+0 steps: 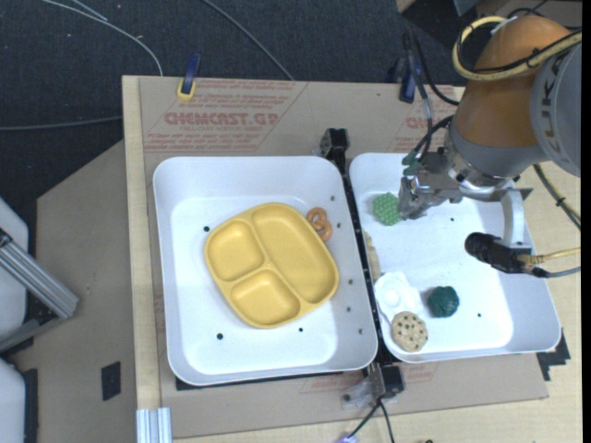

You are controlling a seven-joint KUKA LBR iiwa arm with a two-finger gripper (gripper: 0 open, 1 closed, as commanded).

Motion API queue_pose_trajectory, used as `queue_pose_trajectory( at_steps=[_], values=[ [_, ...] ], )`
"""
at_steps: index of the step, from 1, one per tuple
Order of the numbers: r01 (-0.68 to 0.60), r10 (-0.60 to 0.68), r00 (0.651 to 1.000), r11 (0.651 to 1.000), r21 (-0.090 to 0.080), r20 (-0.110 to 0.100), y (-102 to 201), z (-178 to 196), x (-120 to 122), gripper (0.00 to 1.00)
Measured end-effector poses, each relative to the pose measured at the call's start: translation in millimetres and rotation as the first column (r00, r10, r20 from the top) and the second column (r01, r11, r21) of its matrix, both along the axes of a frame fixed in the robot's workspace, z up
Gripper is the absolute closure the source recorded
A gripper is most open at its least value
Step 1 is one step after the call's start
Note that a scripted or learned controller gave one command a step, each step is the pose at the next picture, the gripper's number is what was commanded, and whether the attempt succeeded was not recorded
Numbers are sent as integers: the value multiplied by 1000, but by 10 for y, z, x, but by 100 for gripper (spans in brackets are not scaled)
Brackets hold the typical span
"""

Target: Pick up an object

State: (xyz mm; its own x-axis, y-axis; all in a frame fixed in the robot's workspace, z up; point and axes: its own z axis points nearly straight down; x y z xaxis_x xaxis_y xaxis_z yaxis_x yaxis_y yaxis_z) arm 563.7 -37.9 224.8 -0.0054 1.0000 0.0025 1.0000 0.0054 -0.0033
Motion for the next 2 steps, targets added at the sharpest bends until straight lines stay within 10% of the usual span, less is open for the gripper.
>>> queue_pose_trajectory(
  at_steps=[2],
  values=[
    [0,0,1000,1000,0,-1,1080,-51,-203,100]
  ],
)
